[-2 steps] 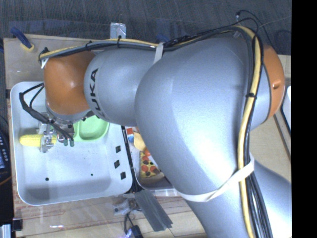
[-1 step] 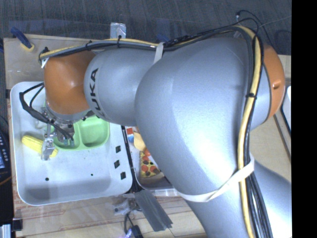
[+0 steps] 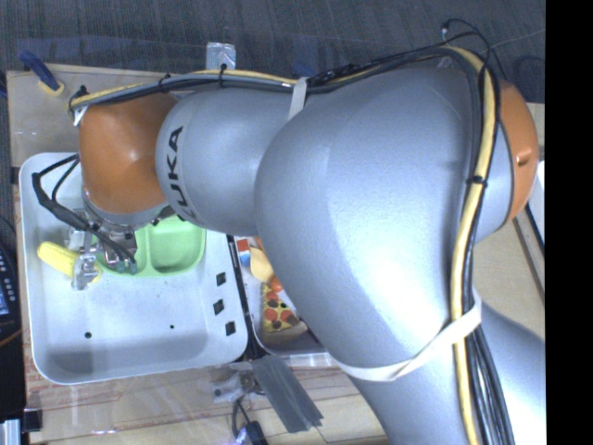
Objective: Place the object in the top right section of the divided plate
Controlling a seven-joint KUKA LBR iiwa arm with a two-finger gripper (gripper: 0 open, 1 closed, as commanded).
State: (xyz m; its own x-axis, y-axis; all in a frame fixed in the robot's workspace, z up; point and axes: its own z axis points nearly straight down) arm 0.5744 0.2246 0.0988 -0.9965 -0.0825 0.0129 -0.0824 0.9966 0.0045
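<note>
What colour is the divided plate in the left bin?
Light green; the divided plate shows best in the camera view, partly hidden by the arm, beside the gripper.

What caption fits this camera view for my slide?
KUKA arm reaches over the left white bin, its hand low beside a yellow object and the green divided plate.

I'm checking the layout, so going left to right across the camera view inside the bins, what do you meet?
Yellow object → gripper → green divided plate → pizza slice toy, partly hidden under the arm.
</note>
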